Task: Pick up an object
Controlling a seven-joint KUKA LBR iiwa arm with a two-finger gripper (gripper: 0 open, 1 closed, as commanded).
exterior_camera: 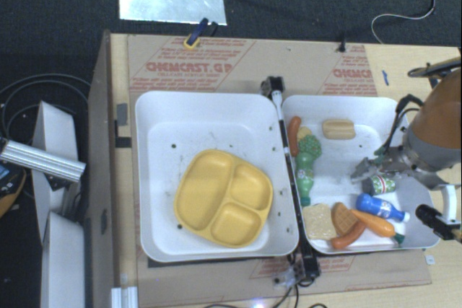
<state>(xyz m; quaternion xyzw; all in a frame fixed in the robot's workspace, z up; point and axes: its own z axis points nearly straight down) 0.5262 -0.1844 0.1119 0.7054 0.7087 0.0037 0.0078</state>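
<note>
Camera view, contents as seen from above at a slant.

Left bin (pixel 155 119): white, shallow, in the centre-left of the frame. It holds one yellow tray (pixel 224 196) with three compartments, lying flat toward the bin's lower right.

Right bin (pixel 339 108): white, touching the left bin along a shared middle edge. Items inside:
- red sausage (pixel 294 133), along the left wall, near the top;
- green broccoli (pixel 308 151), just right of and below that sausage;
- green bottle (pixel 304 182), below the broccoli, lying along the left wall;
- tan bun (pixel 338 129), upper middle, apart from the rest;
- bread slice (pixel 318 221), lower left corner;
- brown waffle (pixel 344 216), just right of the bread;
- second sausage (pixel 349 236), along the bottom wall, under the waffle;
- carrot (pixel 377 224), lower right, next to the waffle;
- blue bottle (pixel 380 208), white cap to the right, lying just above the carrot;
- small green can (pixel 382 184), just above the blue bottle.

My claw (pixel 370 168): low over the right half of the right bin, my arm entering from the frame's right edge. Dark fingers point left, tips just above the green can. I cannot tell how far they are spread, and nothing is visibly between them.

Bench (pixel 216 65): brown board with red lettering, under both bins.
</note>
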